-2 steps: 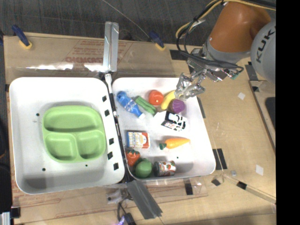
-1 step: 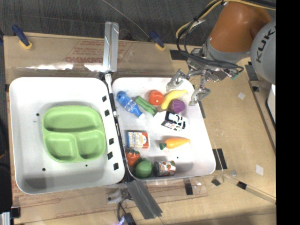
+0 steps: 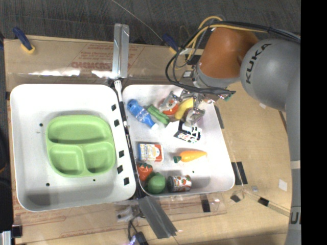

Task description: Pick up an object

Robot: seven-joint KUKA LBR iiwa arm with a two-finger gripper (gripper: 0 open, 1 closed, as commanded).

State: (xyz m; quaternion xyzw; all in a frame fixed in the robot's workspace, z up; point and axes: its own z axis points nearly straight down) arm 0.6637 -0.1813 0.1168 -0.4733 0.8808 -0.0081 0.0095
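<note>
While my arm reaches in over the right bin [image 3: 225, 152], my hand [image 3: 194, 109] hangs low above its upper part, and I cannot tell if it is spread or pressed together. Just under it lies a small black and white object [image 3: 188, 133], and beside it, to the left, a yellow toy [image 3: 185, 106] touches a red piece [image 3: 171, 108]. These crowd close around my hand. A green piece [image 3: 158, 115] and a blue bottle [image 3: 139, 112] lie further left, near the bin's wall. Lower down are a small carton [image 3: 150, 152], a carrot [image 3: 190, 156], a red fruit [image 3: 145, 170], a green ball [image 3: 156, 183] and a small can [image 3: 179, 182], well apart from my hand. The left bin [image 3: 20, 137] holds a green divided tray [image 3: 80, 145]. Both bins stand on the surface [image 3: 255, 147].
</note>
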